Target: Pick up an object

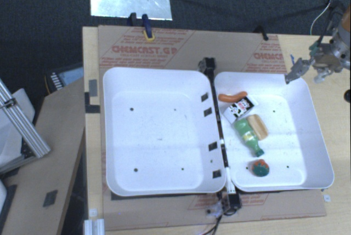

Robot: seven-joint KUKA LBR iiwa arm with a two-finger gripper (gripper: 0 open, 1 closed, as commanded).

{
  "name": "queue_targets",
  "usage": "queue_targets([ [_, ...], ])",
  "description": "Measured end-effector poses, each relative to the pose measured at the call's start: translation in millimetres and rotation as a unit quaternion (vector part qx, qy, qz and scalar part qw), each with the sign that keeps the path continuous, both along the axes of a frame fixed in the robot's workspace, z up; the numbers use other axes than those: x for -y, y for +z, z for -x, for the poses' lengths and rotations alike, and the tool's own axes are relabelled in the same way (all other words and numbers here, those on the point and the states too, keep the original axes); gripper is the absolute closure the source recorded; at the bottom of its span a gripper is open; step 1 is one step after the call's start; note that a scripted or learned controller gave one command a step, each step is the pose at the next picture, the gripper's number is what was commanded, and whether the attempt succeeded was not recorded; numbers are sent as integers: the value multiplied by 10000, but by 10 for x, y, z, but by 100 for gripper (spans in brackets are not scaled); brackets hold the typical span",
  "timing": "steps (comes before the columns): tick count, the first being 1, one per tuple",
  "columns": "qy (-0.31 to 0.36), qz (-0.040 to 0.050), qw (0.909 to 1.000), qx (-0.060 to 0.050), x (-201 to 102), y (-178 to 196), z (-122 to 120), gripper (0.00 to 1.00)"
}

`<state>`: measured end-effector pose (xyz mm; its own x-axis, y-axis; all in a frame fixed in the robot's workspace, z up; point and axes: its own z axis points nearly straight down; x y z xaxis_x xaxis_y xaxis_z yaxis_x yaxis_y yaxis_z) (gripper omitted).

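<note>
End effector [299,68] above right bin's [307,135] far corner, finger state indiscernible; green bottle [249,137] lies down-left, long axis diagonal.

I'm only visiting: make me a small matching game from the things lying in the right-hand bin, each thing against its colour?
Things:
1. sausage-shaped piece
2. bottle
3. small card
4. bread-like block

Colours:
A. green
B. tan
C. orange
D. black and white

Pairs: 1-C, 2-A, 3-D, 4-B. All four lie in the right bin, near its left side.
</note>
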<state>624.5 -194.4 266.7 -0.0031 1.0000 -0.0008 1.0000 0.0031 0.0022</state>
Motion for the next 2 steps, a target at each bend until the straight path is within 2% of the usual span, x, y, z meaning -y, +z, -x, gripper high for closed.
queue_targets([
  [1, 19, 5, 10000, 21, 0, 116, -10, 100],
  [2, 37, -12, 10000, 19, -657, 433, 34, 100],
])
